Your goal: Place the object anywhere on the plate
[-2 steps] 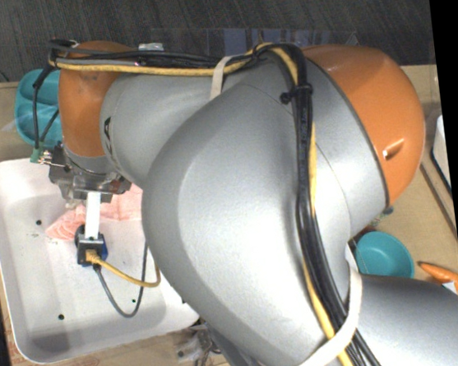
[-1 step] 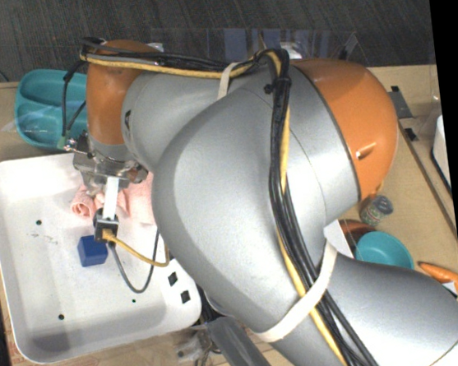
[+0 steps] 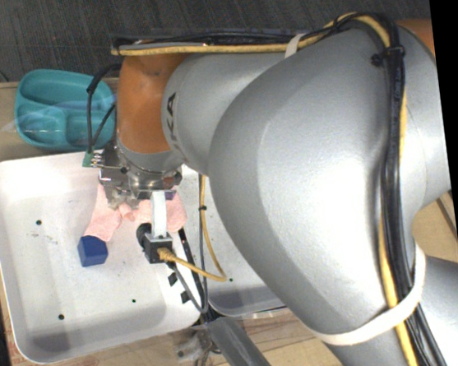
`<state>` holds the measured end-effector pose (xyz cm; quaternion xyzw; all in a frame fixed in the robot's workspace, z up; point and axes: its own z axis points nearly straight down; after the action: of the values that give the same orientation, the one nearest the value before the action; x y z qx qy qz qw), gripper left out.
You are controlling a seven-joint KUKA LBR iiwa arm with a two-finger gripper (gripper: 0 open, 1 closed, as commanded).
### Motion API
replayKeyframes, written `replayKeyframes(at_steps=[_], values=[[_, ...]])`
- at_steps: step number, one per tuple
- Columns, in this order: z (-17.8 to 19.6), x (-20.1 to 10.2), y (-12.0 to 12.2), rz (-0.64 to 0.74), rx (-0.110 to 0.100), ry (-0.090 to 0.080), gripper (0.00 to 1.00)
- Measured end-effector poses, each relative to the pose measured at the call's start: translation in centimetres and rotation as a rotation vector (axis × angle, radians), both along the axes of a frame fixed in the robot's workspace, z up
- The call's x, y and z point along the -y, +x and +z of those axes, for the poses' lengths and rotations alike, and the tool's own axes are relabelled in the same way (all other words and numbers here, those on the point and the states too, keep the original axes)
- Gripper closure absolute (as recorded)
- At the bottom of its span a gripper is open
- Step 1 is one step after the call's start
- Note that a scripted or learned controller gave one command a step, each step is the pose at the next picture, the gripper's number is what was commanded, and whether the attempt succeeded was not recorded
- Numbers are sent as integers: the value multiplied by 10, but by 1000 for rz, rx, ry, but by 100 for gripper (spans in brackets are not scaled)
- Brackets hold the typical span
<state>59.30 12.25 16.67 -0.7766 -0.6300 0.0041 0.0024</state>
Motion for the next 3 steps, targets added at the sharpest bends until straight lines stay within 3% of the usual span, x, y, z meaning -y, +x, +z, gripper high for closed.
replayKeyframes(at_steps=[1,2,3], values=[[22,26,40,104,2,1,100],[10,-19,-2,277,-1,2,100],[-46,-23,-46,244,34,2,100]])
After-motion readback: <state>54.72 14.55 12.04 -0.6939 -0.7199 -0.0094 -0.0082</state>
